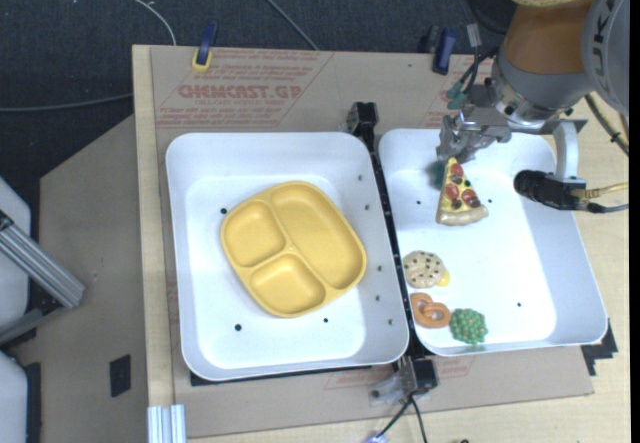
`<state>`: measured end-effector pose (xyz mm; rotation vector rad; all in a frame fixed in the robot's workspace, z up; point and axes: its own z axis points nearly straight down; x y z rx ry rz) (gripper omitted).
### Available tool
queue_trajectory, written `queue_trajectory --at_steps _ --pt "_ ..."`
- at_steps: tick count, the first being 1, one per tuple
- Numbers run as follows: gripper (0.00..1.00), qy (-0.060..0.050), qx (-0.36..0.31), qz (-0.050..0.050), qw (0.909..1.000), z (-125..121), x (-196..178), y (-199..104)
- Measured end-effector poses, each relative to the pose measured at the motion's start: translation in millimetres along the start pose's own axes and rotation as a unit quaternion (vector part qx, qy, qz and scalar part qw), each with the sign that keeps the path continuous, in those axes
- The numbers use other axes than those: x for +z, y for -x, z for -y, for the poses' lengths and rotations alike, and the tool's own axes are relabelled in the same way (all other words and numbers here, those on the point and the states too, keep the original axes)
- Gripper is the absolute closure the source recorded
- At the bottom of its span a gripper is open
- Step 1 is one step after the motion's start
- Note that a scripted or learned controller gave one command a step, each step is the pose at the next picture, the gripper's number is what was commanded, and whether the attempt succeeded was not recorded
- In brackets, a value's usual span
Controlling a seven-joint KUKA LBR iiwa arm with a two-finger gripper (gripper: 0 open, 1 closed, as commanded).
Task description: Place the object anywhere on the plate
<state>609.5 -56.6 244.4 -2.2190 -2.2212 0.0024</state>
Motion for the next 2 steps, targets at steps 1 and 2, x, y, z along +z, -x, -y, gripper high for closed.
queue_trajectory --at_steps 1,2 --pt "1.0 0.0 0.0 0.0 1.0 12.7 10.7 -53.5" --pt "1.0 0.0 0.0 0.0 1.0 29.5 9.4 -90.6"
